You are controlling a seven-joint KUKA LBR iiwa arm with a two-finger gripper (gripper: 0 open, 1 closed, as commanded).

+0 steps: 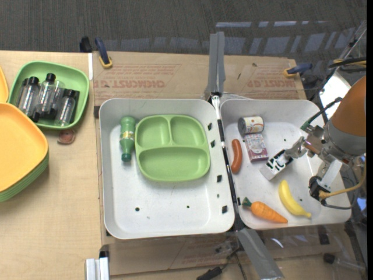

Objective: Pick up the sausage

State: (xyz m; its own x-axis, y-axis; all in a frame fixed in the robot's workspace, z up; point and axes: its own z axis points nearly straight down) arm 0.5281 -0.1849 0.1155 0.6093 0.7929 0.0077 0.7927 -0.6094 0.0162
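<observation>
So the sausage (236, 155) is lying in the right bin (303, 112), right up against its left wall, about halfway along, running lengthwise with that wall. Nothing's touching it. Just beside it toward the middle is a small pinkish packet (256, 147), label too small to read, and above that a little can (252, 124) on its side near the bin's back edge, print also not legible.

The arm's claw (278, 162) is over the middle of the right bin, well apart from the sausage, on the far side of the packet. It's a black and white blob at this angle and I honestly can't tell how far apart it's spread or whether it has anything.

Along the front edge of that bin there's a carrot (267, 211) near the front left corner and a banana (291, 199) just right of it.

Left bin (163, 220) has a green divided plate (172, 146) with a green bottle (127, 136) lying beside it by the left wall.

The cardboard (145, 77) under the bins has red upside-down print that looks like "CHEMCAST GP". Off to the left, a green tray (35, 72) of small black-capped bottles (48, 100) and a stack of yellow plates (20, 156).
</observation>
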